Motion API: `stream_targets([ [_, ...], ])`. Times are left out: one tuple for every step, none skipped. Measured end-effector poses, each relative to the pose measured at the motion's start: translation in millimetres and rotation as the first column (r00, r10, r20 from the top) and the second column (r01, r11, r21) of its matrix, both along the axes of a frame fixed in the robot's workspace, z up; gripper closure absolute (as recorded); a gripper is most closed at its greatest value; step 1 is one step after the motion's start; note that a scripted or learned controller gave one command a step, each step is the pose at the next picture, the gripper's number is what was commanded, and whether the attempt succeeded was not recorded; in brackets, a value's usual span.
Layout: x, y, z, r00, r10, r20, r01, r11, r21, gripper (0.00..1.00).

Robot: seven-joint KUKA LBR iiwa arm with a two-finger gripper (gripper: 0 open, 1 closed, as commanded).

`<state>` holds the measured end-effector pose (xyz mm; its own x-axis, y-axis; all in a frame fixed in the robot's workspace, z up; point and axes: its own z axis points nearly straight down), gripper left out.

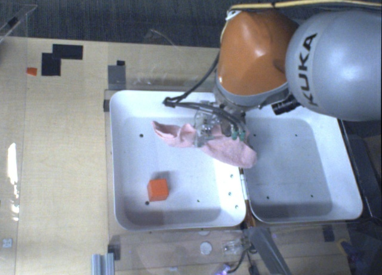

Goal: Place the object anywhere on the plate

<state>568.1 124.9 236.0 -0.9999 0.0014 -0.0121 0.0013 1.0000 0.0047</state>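
Beneath end effector [210, 129]: crumpled pink cloth [230, 151].

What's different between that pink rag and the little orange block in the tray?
The pink cloth is soft, crumpled and spread wide; the orange block is small, stiff and boxy. The cloth lies under the gripper by the left bin's right edge, draping over it; the block sits alone near the front. Both are in the left bin.
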Motion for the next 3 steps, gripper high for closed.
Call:
stream_targets([
  [-19.0,44.0,-13.0,1.0,0.002,-0.004,-0.002,1.0,0.0,1.0],
  [-40.0,91.2,-10.2,1.0,0.003,-0.003,-0.003,1.0,0.0,1.0],
  [-39.9,91.0,-10.0,1.0,0.002,-0.003,-0.002,1.0,0.001,0.0],
])
